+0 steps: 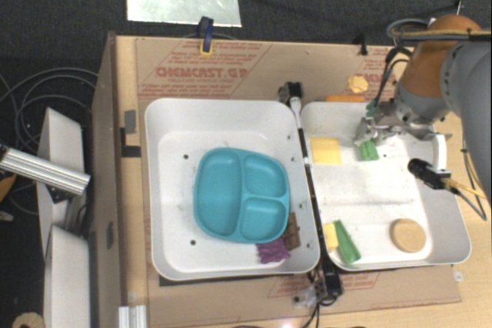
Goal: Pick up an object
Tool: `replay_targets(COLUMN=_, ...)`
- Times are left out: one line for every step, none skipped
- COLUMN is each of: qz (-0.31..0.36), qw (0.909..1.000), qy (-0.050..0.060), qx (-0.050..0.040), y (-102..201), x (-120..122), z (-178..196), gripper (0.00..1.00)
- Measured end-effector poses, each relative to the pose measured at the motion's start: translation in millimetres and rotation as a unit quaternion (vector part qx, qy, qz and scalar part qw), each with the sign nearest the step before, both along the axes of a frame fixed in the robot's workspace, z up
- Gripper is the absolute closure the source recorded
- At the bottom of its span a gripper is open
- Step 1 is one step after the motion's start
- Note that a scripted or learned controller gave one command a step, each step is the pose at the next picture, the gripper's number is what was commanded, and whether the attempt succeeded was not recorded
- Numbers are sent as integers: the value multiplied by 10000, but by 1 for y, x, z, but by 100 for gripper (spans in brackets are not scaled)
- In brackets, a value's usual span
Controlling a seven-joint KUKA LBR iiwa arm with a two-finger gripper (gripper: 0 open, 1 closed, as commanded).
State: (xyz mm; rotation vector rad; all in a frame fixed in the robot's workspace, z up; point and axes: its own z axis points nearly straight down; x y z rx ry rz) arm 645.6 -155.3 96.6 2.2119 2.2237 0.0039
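Camera view: your hand sits low in the right white bin, right over the small green block; finger spread can't be told. Centre on that block, well apart from the yellow square, before lifting.

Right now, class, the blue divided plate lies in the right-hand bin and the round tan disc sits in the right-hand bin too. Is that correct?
Not quite. The camera view shows the blue divided plate lying in the left-hand bin, not the right. The round tan disc does sit in the right-hand bin, near its front corner.
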Motion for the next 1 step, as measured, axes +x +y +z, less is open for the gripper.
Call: replay_targets(qz=49, qw=10000, qy=-36, qx=28, y=107, x=3, z=95, gripper=100)
